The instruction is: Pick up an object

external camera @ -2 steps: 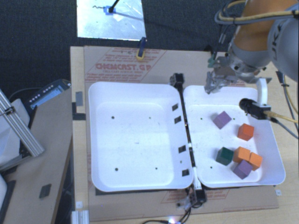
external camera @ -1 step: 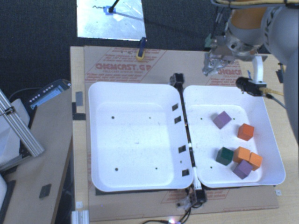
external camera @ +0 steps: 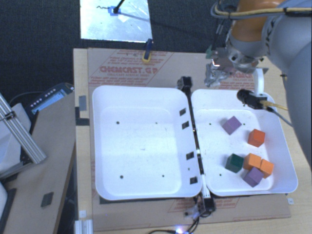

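Jaws [external camera: 215, 78] seen above rear edge of right bin [external camera: 285, 145]; state can't be told, nothing seen held. Blocks lie well in front: purple cube [external camera: 232, 125], orange cube [external camera: 256, 137], green cube [external camera: 234, 162].

A: Blocks [external camera: 246, 151]?
B: All in right bin [external camera: 282, 145], toward its right side; four clustered near front, one behind.
A: Gripper [external camera: 214, 77]?
B: Above that bin's back-left corner. Left bin [external camera: 102, 130] just beside.
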Controlling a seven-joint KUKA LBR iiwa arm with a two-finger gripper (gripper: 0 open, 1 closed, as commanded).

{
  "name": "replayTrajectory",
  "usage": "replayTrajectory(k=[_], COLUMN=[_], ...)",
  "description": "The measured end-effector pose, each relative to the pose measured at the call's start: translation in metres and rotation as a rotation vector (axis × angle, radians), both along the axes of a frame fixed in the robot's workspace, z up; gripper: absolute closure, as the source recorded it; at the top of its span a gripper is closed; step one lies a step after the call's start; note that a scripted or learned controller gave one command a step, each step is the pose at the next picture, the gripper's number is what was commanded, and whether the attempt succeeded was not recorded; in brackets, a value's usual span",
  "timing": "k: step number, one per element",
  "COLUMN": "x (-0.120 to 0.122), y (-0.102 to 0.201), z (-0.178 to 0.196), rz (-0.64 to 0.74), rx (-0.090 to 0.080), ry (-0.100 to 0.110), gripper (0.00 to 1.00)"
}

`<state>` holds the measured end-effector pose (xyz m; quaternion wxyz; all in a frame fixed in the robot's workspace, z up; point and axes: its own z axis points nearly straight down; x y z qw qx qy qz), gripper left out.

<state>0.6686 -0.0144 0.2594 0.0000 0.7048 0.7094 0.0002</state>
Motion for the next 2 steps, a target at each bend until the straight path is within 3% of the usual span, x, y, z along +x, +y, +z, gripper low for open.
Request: replayTrajectory(k=[1,2], x=[0.001,0.000], y=[0.022,0.023], z=[0.016,-0.012], rz=[0.000,-0.001], rx=[0.000,-0.001], ry=[-0.003,0.000], gripper=[1.00,1.00])
